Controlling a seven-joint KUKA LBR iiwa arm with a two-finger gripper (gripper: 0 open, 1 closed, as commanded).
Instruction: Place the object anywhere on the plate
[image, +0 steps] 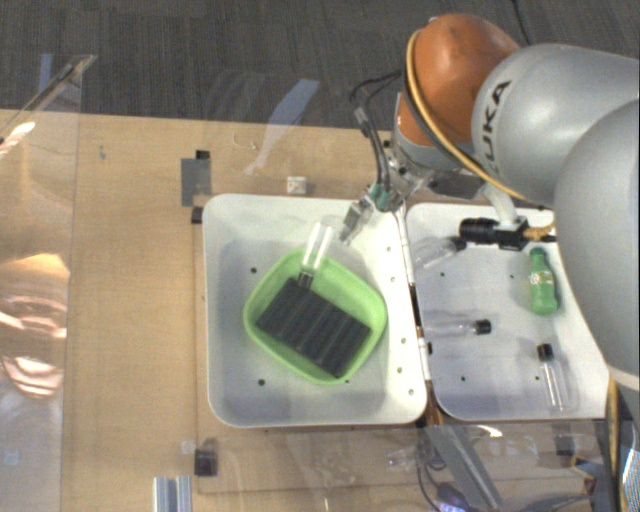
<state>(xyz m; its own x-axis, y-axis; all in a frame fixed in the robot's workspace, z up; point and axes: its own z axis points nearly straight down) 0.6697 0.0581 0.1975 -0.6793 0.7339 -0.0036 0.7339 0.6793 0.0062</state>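
Since the tube (315, 250) lay slanted at the far edge of the plate (256, 312), with its dark near end over the green rim and its clear far end pointing toward the gripper (352, 222), the step in hand seemed to be the setting down. The gripper hung just beside the far end of the tube, over the far right part of the left bin (225, 340). Whether it was released, clenched or grasping the tube I could not tell, because the view was blurred at that place. To do this step well, I judged that the tube should go lower and more toward the near left. Then its whole length would rest inside the plate and not across the rim, from where it could roll off into the bin. It looked round and smooth, so a gentle, low release seemed safer than a drop. The plate had not much free room: a black ridged block (310, 322) covered most of its floor, and the tube would probably rest on the block or in the narrow green strip on its far side

The left bin held the plate with the block. The right bin (480, 395) held a green bottle (541, 282) at its far right, a middle tube (468, 327) with a dark cap, and a corner tube (552, 375) toward the near right, all well apart from each other
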